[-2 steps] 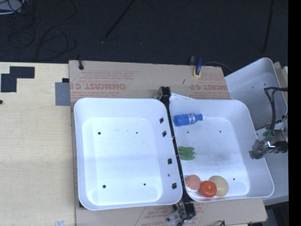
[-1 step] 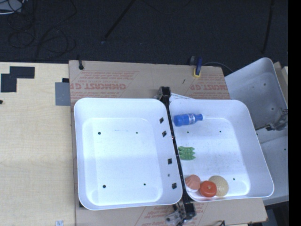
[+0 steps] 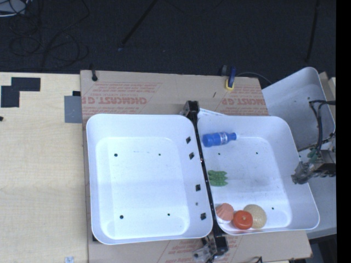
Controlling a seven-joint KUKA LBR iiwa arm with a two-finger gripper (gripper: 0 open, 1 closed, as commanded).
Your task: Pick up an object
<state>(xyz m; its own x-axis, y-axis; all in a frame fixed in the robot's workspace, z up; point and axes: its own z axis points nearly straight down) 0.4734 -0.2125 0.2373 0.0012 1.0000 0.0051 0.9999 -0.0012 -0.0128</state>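
Red tomato (image 3: pixel 242 219), green pod (image 3: pixel 217 178), blue bottle (image 3: pixel 219 139) in right bin (image 3: pixel 299 201)

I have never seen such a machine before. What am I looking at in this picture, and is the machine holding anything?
One camera looks down at a slant on a bench with two shallow white bins side by side. The left bin has a bare white floor. The right bin holds a blue bottle lying on its side, a small green object, and three round pieces in its near corner: pinkish, red and tan. At the right edge, the robot arm's gripper sits over the bin's rim. It is too small to judge, but no item shows between its fingers.
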